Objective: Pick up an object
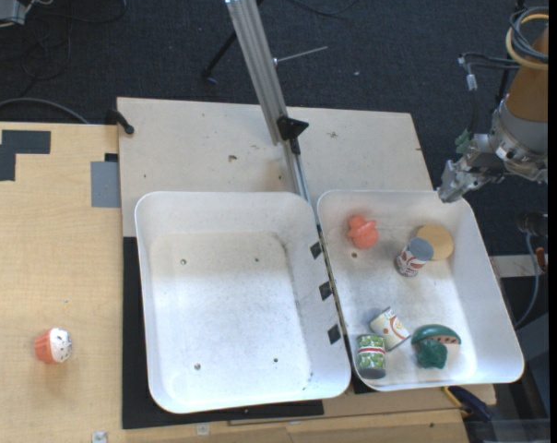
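Objects crowd the right shallow white bin [500,340]: nearest, a green-labelled can [372,354], a green toy [433,345] and a small patterned cup [389,326]; farther back, an orange lump [361,232]. Beyond its far corner hovers the pincer [452,185]; whether it is clenched, I cannot tell. Approach seems in hand; next, descend over one piece.

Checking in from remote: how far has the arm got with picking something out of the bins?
Done: nothing looks lifted yet. The orange toy, the can, the round tan piece, the cup, the green-labelled can and the green toy all lie in the right bin.
In hand: the gripper hangs by that bin's far right corner, nothing visible in it.
Left: descend, grasp, lift.
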Tool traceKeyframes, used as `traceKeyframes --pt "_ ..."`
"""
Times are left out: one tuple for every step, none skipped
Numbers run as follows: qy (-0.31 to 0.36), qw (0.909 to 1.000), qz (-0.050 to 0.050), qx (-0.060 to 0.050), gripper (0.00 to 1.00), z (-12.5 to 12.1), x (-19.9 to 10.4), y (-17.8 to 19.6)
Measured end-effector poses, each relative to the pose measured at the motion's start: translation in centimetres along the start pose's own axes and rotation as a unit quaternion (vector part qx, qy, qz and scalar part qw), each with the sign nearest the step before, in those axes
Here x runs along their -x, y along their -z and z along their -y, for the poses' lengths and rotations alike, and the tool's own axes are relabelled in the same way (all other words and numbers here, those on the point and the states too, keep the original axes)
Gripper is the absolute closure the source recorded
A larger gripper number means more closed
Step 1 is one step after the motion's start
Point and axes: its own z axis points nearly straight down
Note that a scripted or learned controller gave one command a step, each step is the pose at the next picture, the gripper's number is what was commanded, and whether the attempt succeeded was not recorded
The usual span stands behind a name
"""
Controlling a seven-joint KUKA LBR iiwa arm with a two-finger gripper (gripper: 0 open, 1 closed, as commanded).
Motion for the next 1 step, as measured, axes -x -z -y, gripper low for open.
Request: traceKeyframes --pt "0.000 1.0000 0.000 -0.001 1.00 -0.11 0.12 4.83"
